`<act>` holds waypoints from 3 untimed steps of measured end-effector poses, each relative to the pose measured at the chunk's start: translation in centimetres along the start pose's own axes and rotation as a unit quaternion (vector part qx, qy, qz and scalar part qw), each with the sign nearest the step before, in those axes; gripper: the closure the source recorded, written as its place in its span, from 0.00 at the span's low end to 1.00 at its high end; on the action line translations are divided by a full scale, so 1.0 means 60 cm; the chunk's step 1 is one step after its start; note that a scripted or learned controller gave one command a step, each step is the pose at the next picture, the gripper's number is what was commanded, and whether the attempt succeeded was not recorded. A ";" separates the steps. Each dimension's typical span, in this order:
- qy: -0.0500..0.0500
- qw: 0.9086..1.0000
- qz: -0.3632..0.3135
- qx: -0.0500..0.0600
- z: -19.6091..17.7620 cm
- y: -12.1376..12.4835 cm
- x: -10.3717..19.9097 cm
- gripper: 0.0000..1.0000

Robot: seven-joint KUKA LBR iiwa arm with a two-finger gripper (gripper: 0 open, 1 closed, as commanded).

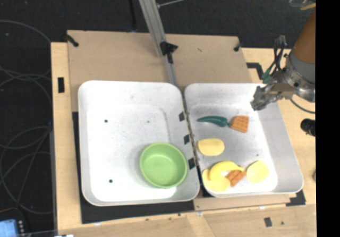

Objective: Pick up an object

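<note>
Grey metal pincer (pixel 258 102) hangs over the far right part of the right bin (pixel 281 140); whether it is open I cannot tell, and nothing seems held. Just below and left of it lies the orange toy carrot (pixel 239 123) with its green top. I judge this the approach step: next it must lower onto one object.

Nothing to read here: no words, labels, brand marks or numbers come through on the two white bins (pixel 133 90), the wooden bench (pixel 159 50), or any of the objects in them.
</note>
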State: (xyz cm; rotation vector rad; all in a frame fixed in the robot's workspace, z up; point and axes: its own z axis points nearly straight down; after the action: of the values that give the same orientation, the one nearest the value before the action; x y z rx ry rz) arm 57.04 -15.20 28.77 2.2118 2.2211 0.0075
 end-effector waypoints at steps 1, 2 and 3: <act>0.001 1.000 -0.001 0.003 -0.005 -0.007 0.088 1.00; 0.001 1.000 -0.002 0.004 -0.007 -0.005 0.176 1.00; 0.001 1.000 -0.001 0.004 -0.004 -0.011 0.258 1.00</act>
State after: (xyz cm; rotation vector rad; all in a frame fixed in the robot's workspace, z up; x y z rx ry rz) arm 56.34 0.28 29.01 2.2146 2.2292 0.0000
